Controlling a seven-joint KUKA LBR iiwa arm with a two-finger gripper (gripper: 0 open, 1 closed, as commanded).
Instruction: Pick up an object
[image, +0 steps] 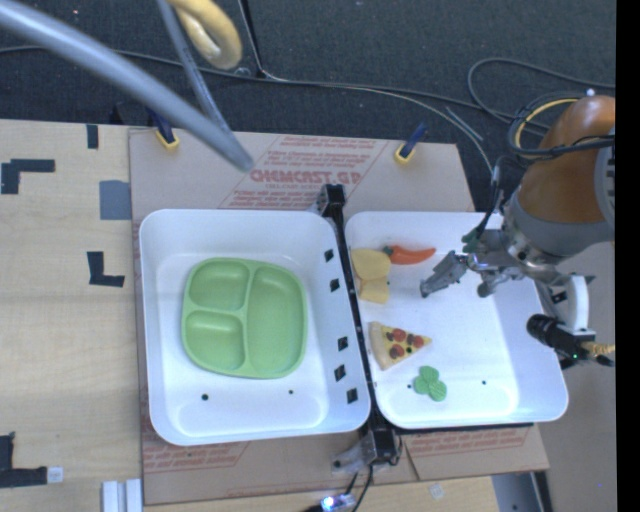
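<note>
Broccoli sits nearest, pizza behind, while the claw hovers wide and empty over the right bin; carrot looks light, stiff, grabbable mid-length

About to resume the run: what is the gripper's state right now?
Gripper: open, nothing between its fingers, over the right bin to the right of the carrot.
</note>
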